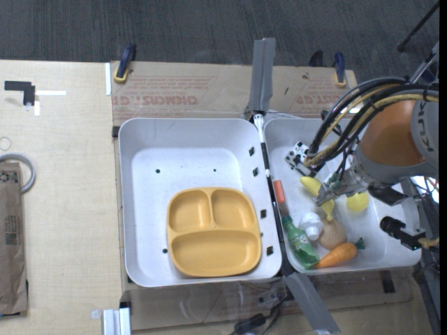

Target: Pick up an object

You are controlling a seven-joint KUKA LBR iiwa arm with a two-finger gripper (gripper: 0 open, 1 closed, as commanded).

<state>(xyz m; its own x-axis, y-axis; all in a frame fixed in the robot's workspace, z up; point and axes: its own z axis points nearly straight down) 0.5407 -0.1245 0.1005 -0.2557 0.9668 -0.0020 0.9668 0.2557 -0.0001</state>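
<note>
Nearest to the camera, along the front wall of the right bin [391, 257], lies a carrot [336, 254], with its long axis running from the front edge up toward the right and its green top at the right end. Just behind it rests a brownish potato-like piece [332, 235], and at its left a white object [310, 223] and a green packet [297, 243] lean against the wall that this bin shares with the left bin [140, 208]. The left bin carries a yellow divided plate [213, 231] near its front edge. The gripper [328, 195] hangs low over the middle of the right bin, between a yellow banana-like piece [311, 185] on the side of the shared wall and a yellow lemon [357, 201] on the far side; the cables and the orange band cover much of it, so I cannot tell its state or whether it has anything. As I judge it, the closest candidates are these two yellow pieces, each just beside the tool, while the carrot group lies from the tool toward the front wall. The coming move seems to depend on a short descent only, not on a long sideways travel.
</note>
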